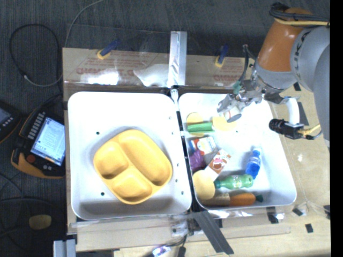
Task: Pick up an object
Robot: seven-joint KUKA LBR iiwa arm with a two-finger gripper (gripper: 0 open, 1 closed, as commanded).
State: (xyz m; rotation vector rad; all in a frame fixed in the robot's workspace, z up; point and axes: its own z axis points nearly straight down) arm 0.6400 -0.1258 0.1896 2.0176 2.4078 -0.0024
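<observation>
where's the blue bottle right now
The blue bottle lies in the right bin, near its right wall, just above the green bottle.

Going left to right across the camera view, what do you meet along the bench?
Handheld pendant → yellow divided plate in the left bin → divider between the bins → yellow ball → blue bottle → right bin's outer rim.

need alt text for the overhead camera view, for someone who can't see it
A grey robot arm with an orange band holds its gripper above the far end of the right shallow white bin, which holds small toy items including a blue bottle and a green bottle. The left white bin holds a yellow divided plastic tray.
</observation>
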